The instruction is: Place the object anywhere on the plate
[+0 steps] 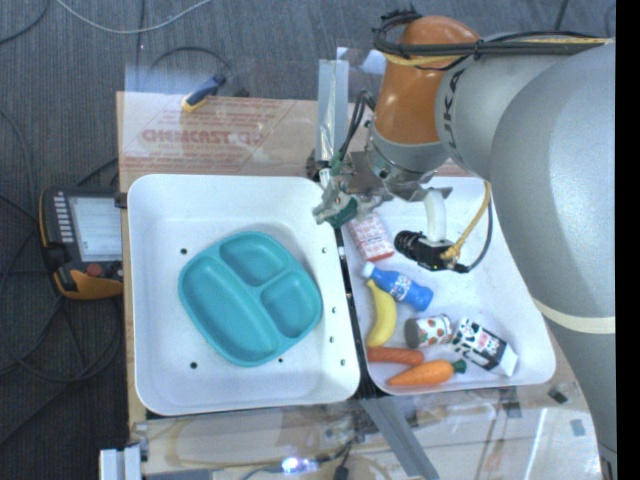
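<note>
A grey arm [540, 158] with an orange band [420, 78] is being seen reaching in from the right, its gripper [335, 208] being held over the far end of the rims where the two white bins meet. Whether anything is being gripped cannot be told from this slant. In the left bin [160, 368] a teal plate [250, 295] with three compartments is being shown bare. In the right bin [530, 348] the objects are being kept apart from the plate: a red-and-white packet [371, 236] just near of the gripper, a blue-and-white bottle [400, 287], a banana [381, 312] beside it, a small can [430, 330], a black-and-white carton [483, 347] and two carrots [412, 365] at the near edge. A black cylinder [422, 250] with a yellow cable is being seen hanging beside the wrist.
</note>
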